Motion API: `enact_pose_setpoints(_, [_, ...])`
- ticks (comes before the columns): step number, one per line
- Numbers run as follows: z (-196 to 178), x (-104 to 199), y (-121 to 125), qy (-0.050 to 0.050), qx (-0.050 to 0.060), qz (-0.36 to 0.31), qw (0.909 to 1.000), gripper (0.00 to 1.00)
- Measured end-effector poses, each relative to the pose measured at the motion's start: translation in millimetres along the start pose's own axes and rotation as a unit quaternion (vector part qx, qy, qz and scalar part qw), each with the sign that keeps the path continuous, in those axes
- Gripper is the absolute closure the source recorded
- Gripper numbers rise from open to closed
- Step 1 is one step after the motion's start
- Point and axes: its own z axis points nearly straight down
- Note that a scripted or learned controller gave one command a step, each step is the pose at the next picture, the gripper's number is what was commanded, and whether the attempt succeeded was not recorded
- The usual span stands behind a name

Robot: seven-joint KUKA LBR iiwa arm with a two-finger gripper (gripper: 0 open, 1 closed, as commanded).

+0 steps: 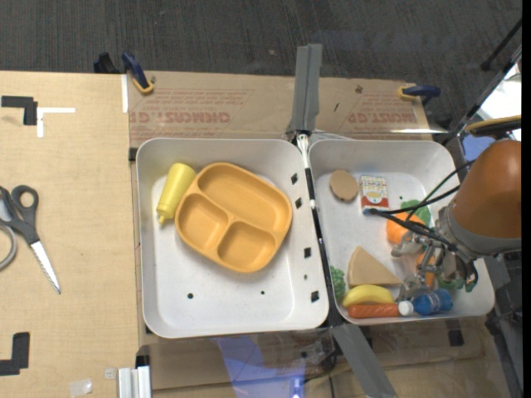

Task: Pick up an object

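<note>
The right bin (pixel 390 152) holds several small items: a brown round biscuit (pixel 343 185), a small red and white carton (pixel 374 191), an orange piece (pixel 399 230) beside a green one (pixel 421 216), a tan wedge (pixel 370 267), a yellow banana (pixel 367 294), a red-orange stick (pixel 373 311) and a blue bottle (pixel 433 303). My gripper (pixel 425 270) hangs low over the bin's front right part. It is just above the blue bottle and right of the tan wedge. Cables and the wrist hide what lies under it.
The left bin (pixel 158 305) carries a yellow-orange divided plate (pixel 234 216) and a yellow squeeze bottle (pixel 173 191) at its far left. Scissors (pixel 25 230) lie on the cardboard bench to the left. The arm's orange band (pixel 498 191) overhangs the right bin's right rim.
</note>
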Motion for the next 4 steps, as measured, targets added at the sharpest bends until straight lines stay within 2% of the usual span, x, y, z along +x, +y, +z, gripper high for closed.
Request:
enact_pose_setpoints(1, [-2.5,-51.4,12.8,0.0,0.0,0.015,0.9999,0.0])
enact_pose_setpoints(2, [-13.1,-53.0,13.3,-0.003,0.0,0.014,0.9999,1.0])
enact_pose_setpoints(3, [-0.2,-24.1,-12.9,0.0,0.0,-0.225,0.9743,1.0])
enact_pose_setpoints(4, [-1.0,-25.7,-12.4,-0.003,0.0,-0.226,0.9742,0.0])
